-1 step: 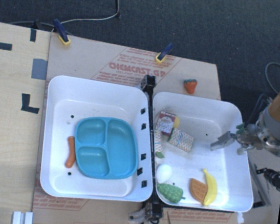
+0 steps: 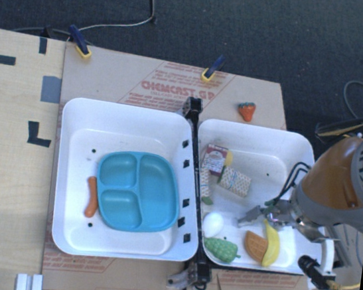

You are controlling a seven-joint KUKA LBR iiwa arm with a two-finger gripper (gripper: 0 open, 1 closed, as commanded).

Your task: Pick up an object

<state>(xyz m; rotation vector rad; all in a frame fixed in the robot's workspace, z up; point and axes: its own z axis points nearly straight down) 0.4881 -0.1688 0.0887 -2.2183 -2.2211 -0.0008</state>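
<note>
The right bin (image 2: 262,140) holds a red-brown box (image 2: 214,158), a tan patterned box (image 2: 235,181), a white egg (image 2: 212,224), a green bumpy toy (image 2: 222,249), an orange wedge (image 2: 255,246) and a yellow banana (image 2: 271,244). My gripper (image 2: 260,216) hangs low over this bin's right half. It is just above the banana's upper end and right of the egg. Nothing shows as held. The grey and orange arm (image 2: 336,186) covers the bin's right wall.
The left bin (image 2: 76,133) carries a blue divided plate (image 2: 138,190) and an orange sausage-shaped toy (image 2: 92,197) beside it. A toy strawberry (image 2: 246,110) lies on the cardboard behind the right bin. Two yellow-blue clamps (image 2: 80,43) pin the cardboard's far edge.
</note>
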